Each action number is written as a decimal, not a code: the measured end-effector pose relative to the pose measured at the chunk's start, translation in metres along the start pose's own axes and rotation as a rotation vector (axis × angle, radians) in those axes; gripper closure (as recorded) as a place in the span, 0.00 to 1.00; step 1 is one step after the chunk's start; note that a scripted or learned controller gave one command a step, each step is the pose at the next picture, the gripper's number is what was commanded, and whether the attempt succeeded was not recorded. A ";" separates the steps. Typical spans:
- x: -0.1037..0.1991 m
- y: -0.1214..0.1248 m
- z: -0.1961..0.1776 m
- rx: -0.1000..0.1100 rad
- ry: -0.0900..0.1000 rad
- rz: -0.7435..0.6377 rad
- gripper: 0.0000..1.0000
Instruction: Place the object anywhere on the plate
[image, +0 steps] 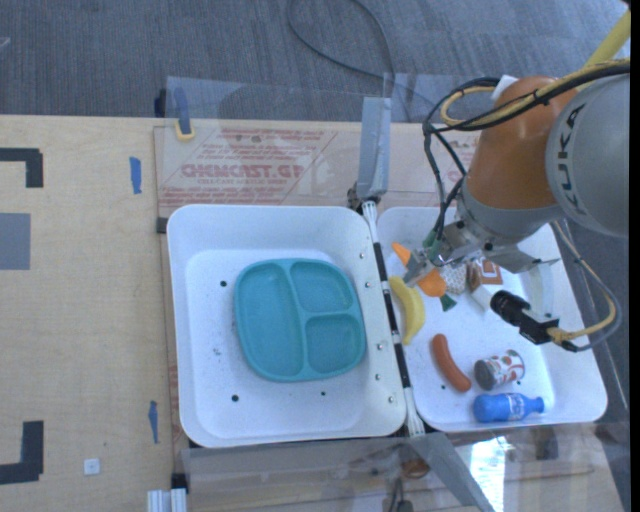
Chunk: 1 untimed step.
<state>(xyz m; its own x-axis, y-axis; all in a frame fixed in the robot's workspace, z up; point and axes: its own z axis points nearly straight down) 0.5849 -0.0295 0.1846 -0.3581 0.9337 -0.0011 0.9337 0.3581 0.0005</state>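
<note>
A teal divided plate (298, 318) lies in the left white bin (195, 250). My gripper (432, 262) reaches down into the upper left part of the right bin (575, 385), right over a small orange piece (432, 285). Another orange bit (400, 252) shows just left of the gripper. A yellow banana (408, 307) lies beside them along the bin's left wall. The arm's wrist hides what lies directly under it.
Also in the right bin are a red-orange sausage (450, 361), a small can (497, 370), a blue bottle (506, 406) and a small carton (486, 274). A black fitting with yellow cable (522, 314) hangs off the arm above the bin.
</note>
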 end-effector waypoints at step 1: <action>0.055 -0.020 0.000 0.002 0.002 0.028 1.00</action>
<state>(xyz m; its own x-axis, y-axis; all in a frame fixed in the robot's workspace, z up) 0.5464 0.0151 0.1841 -0.3314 0.9435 0.0004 0.9435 0.3314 -0.0018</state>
